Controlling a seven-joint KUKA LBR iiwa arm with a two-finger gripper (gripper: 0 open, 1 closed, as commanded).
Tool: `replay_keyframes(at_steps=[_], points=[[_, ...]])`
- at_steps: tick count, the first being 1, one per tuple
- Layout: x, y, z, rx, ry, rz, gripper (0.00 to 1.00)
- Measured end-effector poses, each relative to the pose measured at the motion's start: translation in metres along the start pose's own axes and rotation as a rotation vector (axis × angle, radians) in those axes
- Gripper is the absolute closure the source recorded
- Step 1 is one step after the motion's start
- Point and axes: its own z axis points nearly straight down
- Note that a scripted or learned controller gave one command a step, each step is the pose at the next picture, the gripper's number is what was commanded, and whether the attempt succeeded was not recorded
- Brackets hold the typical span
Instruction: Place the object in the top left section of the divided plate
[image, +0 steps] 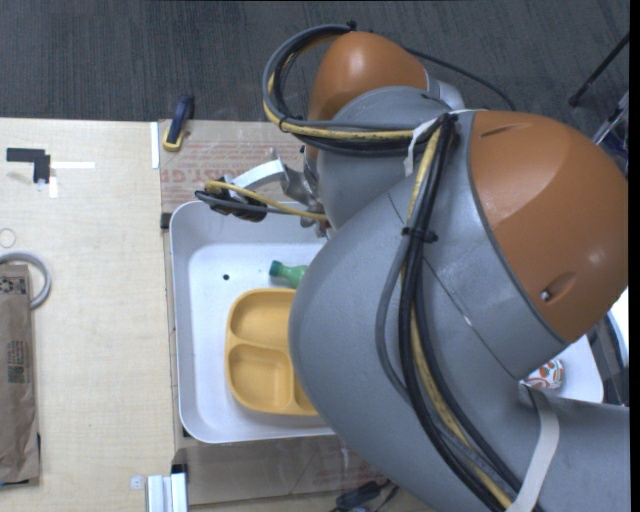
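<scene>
Hand: probably the grey-and-white metal piece poking out at the arm's left edge, above the bin's top rim, but the view is poor. Most of it is hidden under the arm, so I cannot tell whether it is spread or closed, and nothing is seen in it. A black and yellow cable bundle loops out to its left, over the bin's top rim.

Arm: grey with orange caps, comes in from the right and covers most of the bin's right side.

Green object: lies on the bin floor just above the plate's upper rim, not in any section. Its right end goes under the arm.

Yellow divided plate: flat in the white bin, two left sections visible, one above the other. The rest of it is hidden by the arm.

Small dark speck on the bin floor, left of the green object.

Beyond the bin: a blue and yellow tool above the top left corner. On the pale wood worktop to the left, a black bracket up top and a brown paper bag at the left edge. A red and white patterned item shows at the right, beside the arm.
</scene>
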Motion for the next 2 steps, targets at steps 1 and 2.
replay_keyframes(at_steps=[1,2], points=[[0.0,0.0,0.0,0.0,0.0,0.0,0.0],[0.0,0.0,0.0,0.0,0.0,0.0,0.0]])
